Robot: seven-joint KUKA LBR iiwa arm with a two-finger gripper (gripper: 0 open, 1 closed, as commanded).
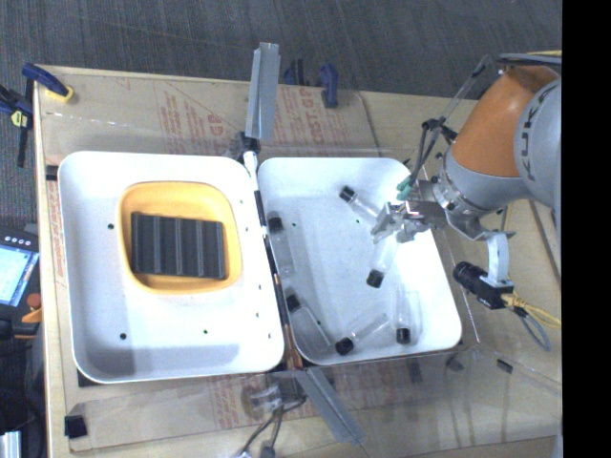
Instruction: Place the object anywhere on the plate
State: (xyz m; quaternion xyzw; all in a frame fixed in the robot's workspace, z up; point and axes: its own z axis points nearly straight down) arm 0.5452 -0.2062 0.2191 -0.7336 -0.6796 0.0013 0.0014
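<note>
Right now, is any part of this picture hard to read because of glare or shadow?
Camera view: the left white bin shows a soft grey shadow along its lower edge; the clear black-capped vials nearly vanish against the bright right white bin; the gripper looks slightly blurred.

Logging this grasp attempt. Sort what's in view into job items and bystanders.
Job items:
- clear tubes with black caps in the right bin
- yellow plate with its dark ribbed insert, in the left bin
- gripper

Bystanders:
- blue clamps on the bench edge
- small screen at far left
</note>
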